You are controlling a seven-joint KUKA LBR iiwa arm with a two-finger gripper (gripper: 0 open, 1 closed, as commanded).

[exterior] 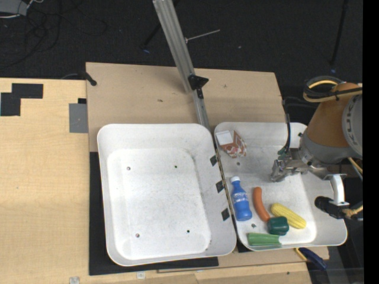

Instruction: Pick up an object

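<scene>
While the grey-and-orange arm reaches in over the right shallow white bin (296, 132), its metal two-finger hand (280, 171) hangs near that bin's right edge, over bare floor.

Nothing sits between the fingers; spread or pressed together, cannot tell. Candidates cluster toward the bin's near edge: small blue plastic bottle (240, 199) along the left wall, orange carrot-like stick (259, 202) beside it, yellow corn cob (288, 215), dark green round piece (277, 225), light green pod (263, 239). White-and-red small carton (230, 143) lies near the far left corner. Left shallow white bin (160, 136) likely serves as drop side.
</scene>
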